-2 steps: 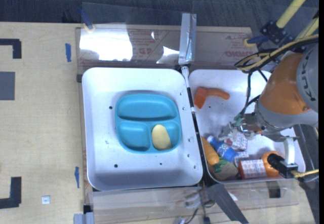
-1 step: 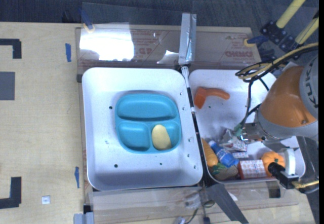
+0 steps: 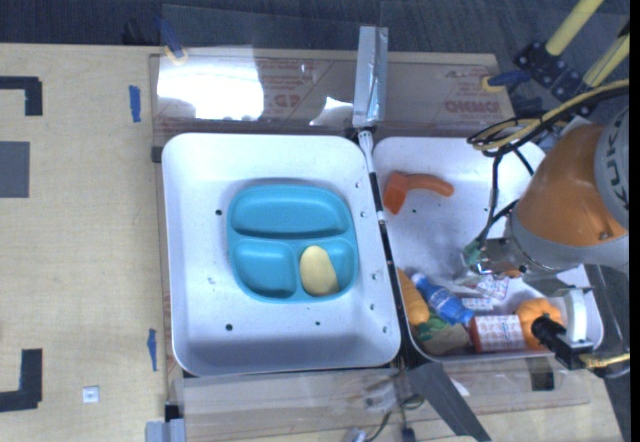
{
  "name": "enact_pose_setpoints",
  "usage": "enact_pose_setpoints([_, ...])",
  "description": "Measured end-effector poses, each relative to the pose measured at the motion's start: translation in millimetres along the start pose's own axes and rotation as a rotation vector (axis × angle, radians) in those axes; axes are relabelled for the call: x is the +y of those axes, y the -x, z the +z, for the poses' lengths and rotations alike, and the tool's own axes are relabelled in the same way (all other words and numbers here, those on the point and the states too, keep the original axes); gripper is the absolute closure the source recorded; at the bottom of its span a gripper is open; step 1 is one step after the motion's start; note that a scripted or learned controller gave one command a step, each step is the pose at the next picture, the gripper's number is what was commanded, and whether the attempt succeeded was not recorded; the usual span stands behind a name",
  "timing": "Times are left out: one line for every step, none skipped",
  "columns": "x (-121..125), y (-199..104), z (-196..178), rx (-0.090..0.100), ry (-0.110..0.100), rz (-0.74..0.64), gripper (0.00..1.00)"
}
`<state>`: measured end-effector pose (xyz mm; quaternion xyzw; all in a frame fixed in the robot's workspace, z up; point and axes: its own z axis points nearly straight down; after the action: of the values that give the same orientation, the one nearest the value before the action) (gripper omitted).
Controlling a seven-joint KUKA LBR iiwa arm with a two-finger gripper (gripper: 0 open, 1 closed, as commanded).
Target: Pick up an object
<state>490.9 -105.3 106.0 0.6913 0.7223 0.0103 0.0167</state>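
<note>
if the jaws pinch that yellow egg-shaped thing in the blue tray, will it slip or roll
The yellow egg-shaped thing looks smooth and rounded, so it may squirt out of a pinch. Nudged, it would probably roll, though the blue tray compartment's walls should catch it.

Faint red printing on the brown cardboard panel [image 3: 300,90] behind the white bins, seen through glare, too washed out to read; more red lettering at its right end near [image 3: 470,102], likewise illegible. Partial dark letters, apparently "KU", on the grey-and-orange robot arm [image 3: 612,162] at the right edge. White label with small print on the red-brown bottle [image 3: 497,332], too small to make out
</note>
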Motion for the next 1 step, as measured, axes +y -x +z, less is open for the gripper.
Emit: enact_pose_setpoints([-0.3,0.2,0.3,0.0,-0.001,0.0,0.0])
